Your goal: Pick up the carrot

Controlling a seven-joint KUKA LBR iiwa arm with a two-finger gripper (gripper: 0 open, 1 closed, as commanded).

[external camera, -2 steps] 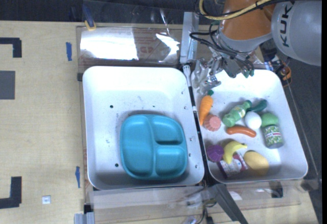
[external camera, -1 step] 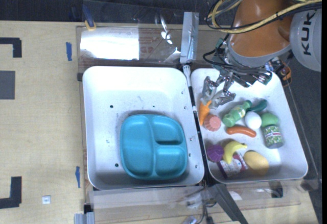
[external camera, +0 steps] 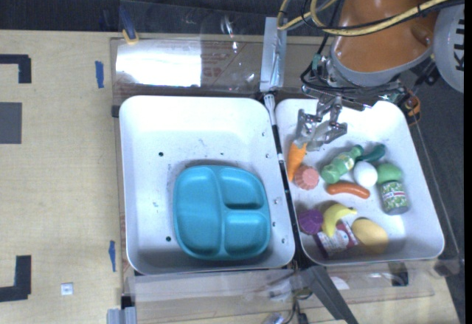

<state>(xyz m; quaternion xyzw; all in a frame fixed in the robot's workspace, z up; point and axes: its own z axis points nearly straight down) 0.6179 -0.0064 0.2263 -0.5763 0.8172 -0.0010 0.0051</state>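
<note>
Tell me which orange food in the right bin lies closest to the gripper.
The carrot, against the right bin's left wall, just below-left of the gripper. The small orange sausage lies farther down, mid-bin.

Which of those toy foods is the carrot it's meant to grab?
Look in the right-hand white bin, along its left wall. The carrot lies there, just below the gripper, above a round pink piece. It is the only orange, tapered piece; the red chilli nearby is thinner and redder.
</note>
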